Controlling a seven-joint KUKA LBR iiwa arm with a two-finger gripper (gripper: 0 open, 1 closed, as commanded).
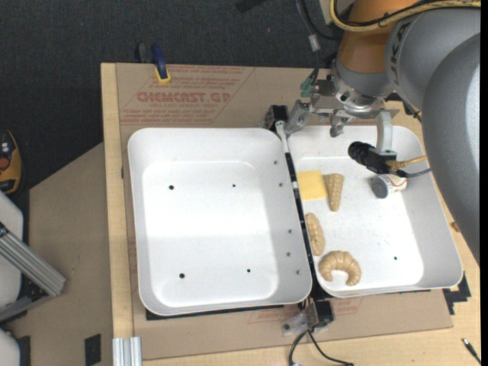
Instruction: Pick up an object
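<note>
Arm (pixel 435 59): grey, with an orange band (pixel 377 17) above the wrist; it enters from the right and reaches over the far end of the right bin.
Pincer (pixel 335 122): at the far rim of the right bin, near the corner beside the left bin. Whether it is released or clenched cannot be told from this angle. It is well apart from every item below.
Right bin (pixel 415 239): white and shallow; it carries all four items, grouped along its left side.
Yellow square (pixel 311 184): flat, against the left wall, nearest the pincer.
Cone (pixel 334 191): tan and ridged, just beside the yellow square on its right, tip pointing to the near side.
Small pastry (pixel 315 233): elongated, close to the left wall, between the yellow square and the croissant.
Croissant (pixel 340 267): curved, near the front wall.
Left bin (pixel 141 204): white, edge to edge with the right bin.
Tabletop (pixel 122 105): brown board with red lettering; a blue clamp (pixel 159 58) sits at its far edge.
</note>
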